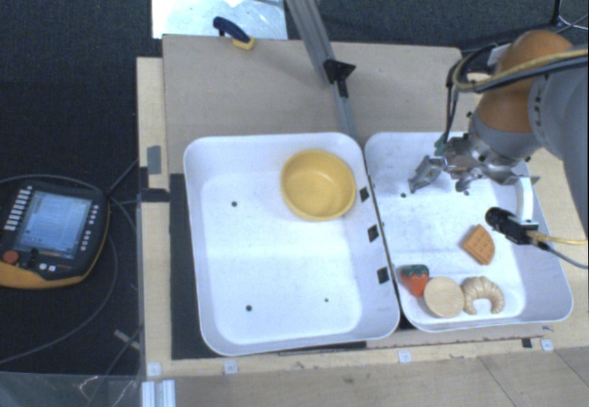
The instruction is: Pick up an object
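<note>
My gripper (443, 179) hangs over the upper part of the right bin (402, 152), fingers spread open with nothing between them. Below it in that bin lie an orange waffle-like cracker (478, 244), a croissant (485, 295), a round beige disc (443, 297) and a small red and green fruit (414, 277). All of these sit apart from the gripper, toward the bin's near side. A yellow bowl (318, 184) stands upright in the left bin (216, 239), near its far right corner.
A grey camera pole (308, 14) slants over the bench behind the bins. A blue and yellow clamp (232, 30) grips the board's far edge. A teach pendant (51, 232) lies on the floor at the left. A black cable plug (508, 224) hangs off the wrist.
</note>
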### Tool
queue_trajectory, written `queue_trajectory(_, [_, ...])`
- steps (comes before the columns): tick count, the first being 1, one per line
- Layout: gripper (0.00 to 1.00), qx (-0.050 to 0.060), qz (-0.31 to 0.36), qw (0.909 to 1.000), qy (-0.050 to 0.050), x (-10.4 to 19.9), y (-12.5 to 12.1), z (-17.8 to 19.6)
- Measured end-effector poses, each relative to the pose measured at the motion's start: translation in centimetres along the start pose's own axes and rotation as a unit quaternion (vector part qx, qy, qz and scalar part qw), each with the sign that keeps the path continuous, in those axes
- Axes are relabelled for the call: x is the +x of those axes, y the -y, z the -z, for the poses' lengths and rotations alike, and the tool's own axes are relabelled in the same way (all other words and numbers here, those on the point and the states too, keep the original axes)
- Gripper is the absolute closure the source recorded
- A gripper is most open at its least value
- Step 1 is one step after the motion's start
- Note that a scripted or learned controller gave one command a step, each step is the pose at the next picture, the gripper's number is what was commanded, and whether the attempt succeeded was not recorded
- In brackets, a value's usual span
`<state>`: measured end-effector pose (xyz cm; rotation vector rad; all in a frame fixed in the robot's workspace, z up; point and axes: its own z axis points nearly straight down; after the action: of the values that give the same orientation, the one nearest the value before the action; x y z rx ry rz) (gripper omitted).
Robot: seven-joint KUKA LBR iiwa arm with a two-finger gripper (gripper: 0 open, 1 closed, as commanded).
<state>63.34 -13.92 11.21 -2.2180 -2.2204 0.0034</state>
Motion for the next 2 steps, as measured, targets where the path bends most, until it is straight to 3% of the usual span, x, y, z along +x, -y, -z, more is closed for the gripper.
queue_trajectory(1, [1.0,-0.003,0.0,1.0,0.001,-0.1,-0.2,1.4])
queue_trajectory(2, [1.0,-0.004,0.0,1.0,0.001,0.6,0.3,6.1])
